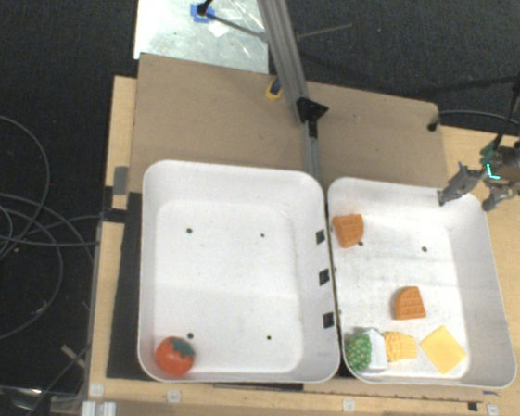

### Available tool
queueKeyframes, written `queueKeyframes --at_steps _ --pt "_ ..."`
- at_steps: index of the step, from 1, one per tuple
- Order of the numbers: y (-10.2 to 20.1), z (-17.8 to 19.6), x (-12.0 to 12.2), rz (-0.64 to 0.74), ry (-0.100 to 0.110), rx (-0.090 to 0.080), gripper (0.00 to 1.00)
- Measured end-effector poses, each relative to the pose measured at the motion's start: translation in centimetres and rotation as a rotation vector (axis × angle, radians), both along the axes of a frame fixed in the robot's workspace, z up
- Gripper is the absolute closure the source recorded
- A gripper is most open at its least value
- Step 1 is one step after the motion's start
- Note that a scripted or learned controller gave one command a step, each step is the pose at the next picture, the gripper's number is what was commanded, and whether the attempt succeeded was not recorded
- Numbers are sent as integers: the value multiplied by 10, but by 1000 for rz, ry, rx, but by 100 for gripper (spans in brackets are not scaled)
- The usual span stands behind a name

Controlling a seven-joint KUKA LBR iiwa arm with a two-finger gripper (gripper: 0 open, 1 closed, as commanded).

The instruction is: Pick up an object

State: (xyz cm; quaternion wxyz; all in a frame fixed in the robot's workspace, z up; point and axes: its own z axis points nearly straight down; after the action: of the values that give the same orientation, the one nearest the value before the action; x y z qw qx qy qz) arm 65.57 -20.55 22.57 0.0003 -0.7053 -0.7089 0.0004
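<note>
While the gripper (473, 188) hung over the right bin's (496, 304) far corner, its fingers were spread apart on nothing, presumably staged for descent. Candidate objects lay below: orange piece (348, 228), bread-like piece (409, 303), yellow cheese slice (443, 349).

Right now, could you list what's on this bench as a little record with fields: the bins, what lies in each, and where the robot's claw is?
left bin: round red toy tomato with green top, near front corner
right bin: orange wedge by the divider; orange ridged piece; flat yellow cheese slice; yellow corn piece; green pea pack
gripper: open, above right bin's far right corner, holding nothing
</note>
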Motion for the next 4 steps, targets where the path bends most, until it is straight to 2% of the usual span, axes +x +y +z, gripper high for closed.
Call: queueKeyframes --at_steps 1,3,4 --pt "0 2 1 2 -3 -1 0" --pt "-2 -116 15 2 1 0 0" --pt "-1 -135 16 3 -2 -1 0"
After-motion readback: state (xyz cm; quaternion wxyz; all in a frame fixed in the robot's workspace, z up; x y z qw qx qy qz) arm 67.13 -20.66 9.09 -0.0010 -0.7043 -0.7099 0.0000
